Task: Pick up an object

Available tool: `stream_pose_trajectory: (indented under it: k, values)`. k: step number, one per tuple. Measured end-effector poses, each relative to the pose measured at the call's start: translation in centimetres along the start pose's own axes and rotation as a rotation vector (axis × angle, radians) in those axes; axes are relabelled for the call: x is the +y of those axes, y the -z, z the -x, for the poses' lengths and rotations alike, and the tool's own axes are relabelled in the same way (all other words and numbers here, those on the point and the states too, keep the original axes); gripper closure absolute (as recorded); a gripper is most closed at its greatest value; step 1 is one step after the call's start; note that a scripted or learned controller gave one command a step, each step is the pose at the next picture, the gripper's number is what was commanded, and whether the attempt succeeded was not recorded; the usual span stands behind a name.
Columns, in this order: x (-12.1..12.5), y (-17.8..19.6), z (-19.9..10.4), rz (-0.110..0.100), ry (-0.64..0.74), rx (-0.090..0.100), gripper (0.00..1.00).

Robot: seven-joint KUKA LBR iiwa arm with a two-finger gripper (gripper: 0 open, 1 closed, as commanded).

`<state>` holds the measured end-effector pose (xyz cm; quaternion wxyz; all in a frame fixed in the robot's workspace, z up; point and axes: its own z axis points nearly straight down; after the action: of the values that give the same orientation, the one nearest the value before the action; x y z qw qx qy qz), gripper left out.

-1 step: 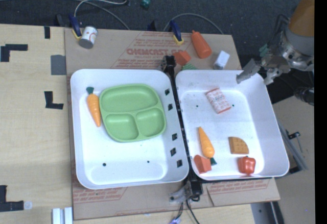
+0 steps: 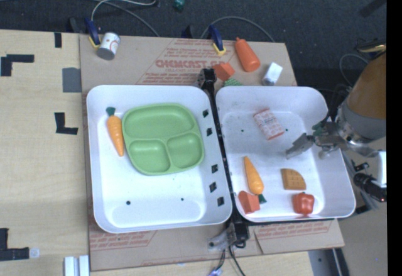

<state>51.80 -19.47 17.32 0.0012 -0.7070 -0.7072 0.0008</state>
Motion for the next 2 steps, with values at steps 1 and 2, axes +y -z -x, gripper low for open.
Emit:
stream_pose_trajectory:
  k: [1, 2]
  values:
    - [-1.4, -2.4, -9.4, 0.0, 0.003, 0.001, 0.0]
    - [-1.7, -8.7, -9.3, 0.004, 0.0, 0.0, 0.0]
